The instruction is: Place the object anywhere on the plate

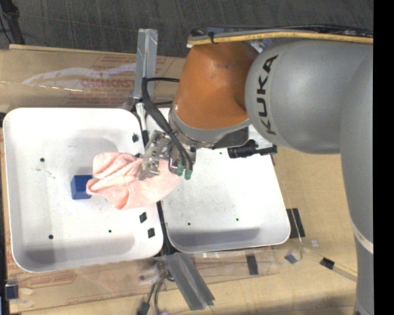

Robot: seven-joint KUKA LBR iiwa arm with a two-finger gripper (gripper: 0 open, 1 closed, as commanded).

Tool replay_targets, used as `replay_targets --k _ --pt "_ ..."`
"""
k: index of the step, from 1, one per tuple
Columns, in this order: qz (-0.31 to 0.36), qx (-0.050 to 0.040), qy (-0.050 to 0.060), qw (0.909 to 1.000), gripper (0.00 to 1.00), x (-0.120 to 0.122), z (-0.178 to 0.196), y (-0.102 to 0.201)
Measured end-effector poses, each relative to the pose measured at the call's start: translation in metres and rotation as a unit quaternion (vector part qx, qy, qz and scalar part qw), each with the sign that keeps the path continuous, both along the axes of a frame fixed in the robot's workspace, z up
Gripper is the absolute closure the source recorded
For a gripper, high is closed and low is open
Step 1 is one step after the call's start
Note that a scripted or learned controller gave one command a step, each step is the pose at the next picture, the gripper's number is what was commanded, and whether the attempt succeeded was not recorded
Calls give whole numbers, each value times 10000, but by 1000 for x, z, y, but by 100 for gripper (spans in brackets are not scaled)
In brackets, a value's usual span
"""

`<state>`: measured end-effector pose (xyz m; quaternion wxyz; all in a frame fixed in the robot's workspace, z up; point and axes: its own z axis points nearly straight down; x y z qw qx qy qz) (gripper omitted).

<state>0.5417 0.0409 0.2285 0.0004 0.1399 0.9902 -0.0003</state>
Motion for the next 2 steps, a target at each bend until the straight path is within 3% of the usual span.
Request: replay_targets --k 1,2 --pt "1430 1 -7 9897 100 3 3 51" --pt "1428 0 -8 9897 0 4 3 51"
